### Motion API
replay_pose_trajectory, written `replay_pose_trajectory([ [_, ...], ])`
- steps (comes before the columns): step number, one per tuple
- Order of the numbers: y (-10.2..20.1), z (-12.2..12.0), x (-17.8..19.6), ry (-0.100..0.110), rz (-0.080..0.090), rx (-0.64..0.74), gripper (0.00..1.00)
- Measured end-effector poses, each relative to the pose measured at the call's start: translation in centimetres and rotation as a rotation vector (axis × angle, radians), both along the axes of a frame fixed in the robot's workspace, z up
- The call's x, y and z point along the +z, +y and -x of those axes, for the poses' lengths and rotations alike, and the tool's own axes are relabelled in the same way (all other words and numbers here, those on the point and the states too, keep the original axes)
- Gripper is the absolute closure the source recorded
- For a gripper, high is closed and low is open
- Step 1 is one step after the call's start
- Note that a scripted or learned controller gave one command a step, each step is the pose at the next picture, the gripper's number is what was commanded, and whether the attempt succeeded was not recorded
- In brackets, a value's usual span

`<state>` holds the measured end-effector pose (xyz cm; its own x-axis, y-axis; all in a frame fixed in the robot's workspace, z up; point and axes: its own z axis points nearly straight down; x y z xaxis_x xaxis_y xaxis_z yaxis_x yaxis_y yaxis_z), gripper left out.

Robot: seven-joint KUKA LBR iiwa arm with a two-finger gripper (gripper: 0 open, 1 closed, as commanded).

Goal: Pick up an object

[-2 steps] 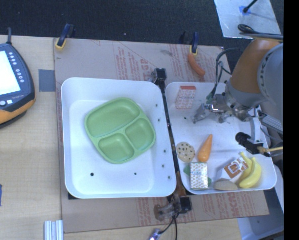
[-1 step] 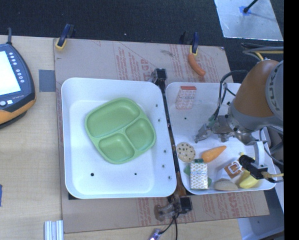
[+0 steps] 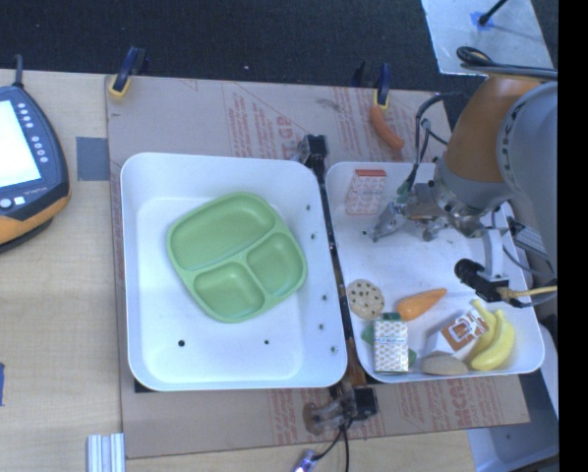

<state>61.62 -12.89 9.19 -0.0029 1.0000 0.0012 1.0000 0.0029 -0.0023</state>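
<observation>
Two shallow white bins sit side by side on your tabletop: the left white bin [image 3: 137, 264] carries one pale green three-compartment plastic plate [image 3: 237, 256], and the right white bin [image 3: 412, 264] carries all the small things. Your hand [image 3: 397, 219] hangs over the far half of that right bin, metal fingers [image 3: 384, 229] pointing toward the left bin; I cannot tell whether they stand wide or narrow, and nothing shows between them.

Count of candidates in the right bin, one of each:
- a white card packet with a red label [image 3: 366, 191], at the bin's far left corner, just beside the hand and nearest to it
- a round speckled cookie [image 3: 364, 298], against the left wall
- an orange toy carrot [image 3: 422, 303], long axis running across the bin, tip toward the right
- a green-and-white carton [image 3: 390, 345], at the near edge
- a beige oval piece [image 3: 441, 365]
- a small white-and-brown packet [image 3: 461, 332]
- a yellow banana bunch [image 3: 496, 340], in the near right corner

Most of these lie toward the near edge from the hand (the red-labelled packet is likely the shortest reach).
</observation>
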Motion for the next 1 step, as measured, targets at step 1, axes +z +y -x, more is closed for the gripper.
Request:
replay_pose_trajectory([
  [1, -8.40, -1.87, 2.93, -0.001, 0.002, -0.001, 0.00],
])
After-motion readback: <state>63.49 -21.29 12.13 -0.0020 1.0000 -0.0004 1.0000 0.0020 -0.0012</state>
